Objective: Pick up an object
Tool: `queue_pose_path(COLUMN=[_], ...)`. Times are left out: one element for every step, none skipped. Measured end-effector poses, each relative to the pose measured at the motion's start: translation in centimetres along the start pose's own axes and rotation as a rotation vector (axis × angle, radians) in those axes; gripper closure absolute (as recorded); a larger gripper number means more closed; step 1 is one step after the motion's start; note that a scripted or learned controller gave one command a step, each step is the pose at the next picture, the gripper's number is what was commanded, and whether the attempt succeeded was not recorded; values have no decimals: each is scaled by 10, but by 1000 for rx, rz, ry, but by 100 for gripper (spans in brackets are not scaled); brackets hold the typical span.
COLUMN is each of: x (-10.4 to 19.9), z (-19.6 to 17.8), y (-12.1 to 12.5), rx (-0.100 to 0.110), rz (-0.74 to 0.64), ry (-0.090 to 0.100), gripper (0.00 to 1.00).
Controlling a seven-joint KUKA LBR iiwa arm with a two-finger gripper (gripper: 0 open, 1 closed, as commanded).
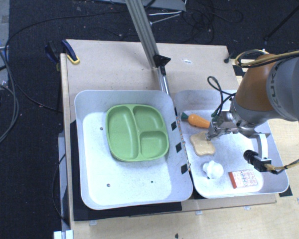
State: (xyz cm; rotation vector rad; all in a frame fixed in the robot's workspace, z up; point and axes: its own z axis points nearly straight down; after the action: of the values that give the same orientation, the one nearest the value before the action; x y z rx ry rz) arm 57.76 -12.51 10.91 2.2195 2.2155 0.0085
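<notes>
While one green tray (pixel 137 132) sits left, four items lie right

green divided plate (pixel 137 132) in left bin (pixel 89 133); right bin (pixel 276 183) holds carrot (pixel 198 120), bread slice (pixel 203 146), white lump (pixel 214 170), red-white box (pixel 245 179)

Divided plate (pixel 137 132) sat in the left bin (pixel 89 183). Right bin (pixel 276 183) held a carrot (pixel 198 120), with bread (pixel 203 146) just in front.
</notes>
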Motion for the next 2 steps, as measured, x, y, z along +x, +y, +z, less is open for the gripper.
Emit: queue_pose_path(x=[5, 6], z=[-46, -89], y=[8, 12], rx=[2, 2], rz=[-4, -4], ry=[-1, -1], gripper=[100, 100])
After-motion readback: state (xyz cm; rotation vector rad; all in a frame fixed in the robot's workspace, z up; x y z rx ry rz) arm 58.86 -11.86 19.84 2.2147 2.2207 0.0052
